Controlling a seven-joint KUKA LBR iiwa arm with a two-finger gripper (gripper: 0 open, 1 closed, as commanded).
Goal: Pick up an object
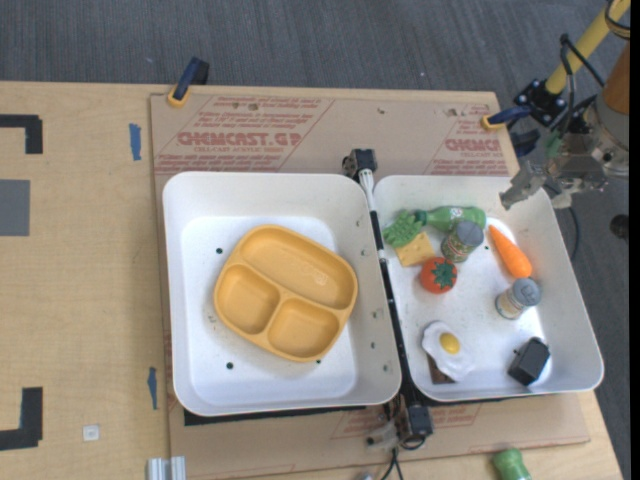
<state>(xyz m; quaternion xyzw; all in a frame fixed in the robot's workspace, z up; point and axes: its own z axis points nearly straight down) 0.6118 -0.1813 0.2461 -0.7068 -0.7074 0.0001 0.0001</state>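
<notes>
The right bin [560,258] is being crowded with toys; the carrot [512,252] is lying at two o'clock. The gripper [527,186] is being held above the rim; jaw state cannot be told. Neighbours risk being nudged.

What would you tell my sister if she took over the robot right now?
Hand: up at the right bin's far right corner, above the rim, nothing seen in it; grip state unclear.
Right bin holds: carrot, tomato, fried egg, cheese wedge, green vegetable, two small cans, black block.
Left bin: yellow divided plate.
Done: nothing picked.
Left: lower the hand, grab one object, lift.
</notes>
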